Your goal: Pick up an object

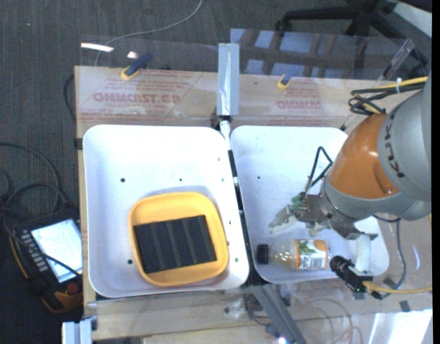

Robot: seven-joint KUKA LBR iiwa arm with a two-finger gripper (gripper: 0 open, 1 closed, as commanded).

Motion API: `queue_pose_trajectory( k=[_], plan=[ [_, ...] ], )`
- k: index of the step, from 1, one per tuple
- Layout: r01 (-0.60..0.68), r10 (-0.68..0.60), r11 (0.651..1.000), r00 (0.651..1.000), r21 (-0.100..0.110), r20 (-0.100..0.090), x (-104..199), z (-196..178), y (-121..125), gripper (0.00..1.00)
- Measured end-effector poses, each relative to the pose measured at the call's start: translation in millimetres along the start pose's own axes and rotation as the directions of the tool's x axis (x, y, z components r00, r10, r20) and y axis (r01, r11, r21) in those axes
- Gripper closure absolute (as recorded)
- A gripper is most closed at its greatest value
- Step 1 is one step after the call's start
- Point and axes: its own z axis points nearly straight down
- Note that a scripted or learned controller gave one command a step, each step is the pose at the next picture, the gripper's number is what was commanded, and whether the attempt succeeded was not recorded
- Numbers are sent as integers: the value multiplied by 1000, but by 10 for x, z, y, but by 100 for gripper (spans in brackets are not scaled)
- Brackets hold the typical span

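In the right bin (277,156), near its front edge, a small bottle (295,254) lies on its side, black cap toward the divider and an orange-and-green label round its middle. That is the thing I would go for. Just behind it, further from me, sits a pale, crumpled scrap (283,219) with a bit of green on it; I can't make out what it is. My hand (317,217) is low over that same patch, above the bottle and close to the scrap, with the arm (381,170) bulking in from the right. The wrist hides the tips, so I cannot tell whether the hand is apart or together, and I see nothing held in it.

The left bin (105,163) carries a yellow tray (178,239) with a dark ribbed insert, well apart from all this. Both bins rest on the table (155,99).

My worries from here: the bottle is round and on its side, so a descent slightly off its axis would likely roll it toward the front wall or pinch it out sideways. The scrap lies so near that the hand could catch that instead, or both. And the bottle is near the bin's rim, which could block a low approach.
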Motion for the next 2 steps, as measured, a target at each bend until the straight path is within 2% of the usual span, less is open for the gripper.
queue_pose_trajectory(
  k=[1, 2],
  plan=[
    [-42, 42, 999, 999, 0, 3, -551, -324, 47, 0],
    [65, -65, 998, 998, -13, 2, -669, 346, 100, 0]
  ],
)
